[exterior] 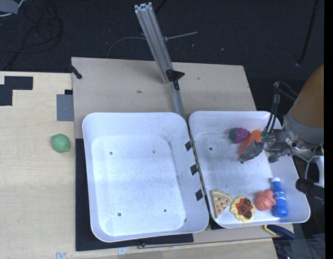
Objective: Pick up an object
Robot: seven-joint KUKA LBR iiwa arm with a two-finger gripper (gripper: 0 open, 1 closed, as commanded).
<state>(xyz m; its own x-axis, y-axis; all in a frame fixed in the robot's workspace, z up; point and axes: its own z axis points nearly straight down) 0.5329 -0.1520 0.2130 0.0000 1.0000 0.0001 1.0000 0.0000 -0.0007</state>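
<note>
Starting from the far left: a green ball [61, 143] on the bare wooden bench, well apart from both bins. Next, the left bin [101, 124], white and shallow, with nothing visible inside. Then the right bin [209, 124], touching the left one along the middle edge, and holding all the candidates. Along its near edge, from left to right: a pizza slice toy [220, 202], a round yellow and red toy [242, 208] just beside it, a pink lump [265, 199], and a blue bottle [278, 198] with white cap, lying with long axis running toward the near rim. Higher up in this bin, a purple grape toy [239, 135] and, touching it on the right, an orange piece [255, 136] (possibly a carrot, too small to be sure). Gripper [251, 151] hanging low just below and right of these two, dark fingers pointing left and down; impossible to tell whether spread or closed, and nothing clearly seen between them. Judged nearest target: the orange piece, lying up and slightly left of the fingertips, almost touching. Bottom-row toys much farther, toward the near rim.
</note>
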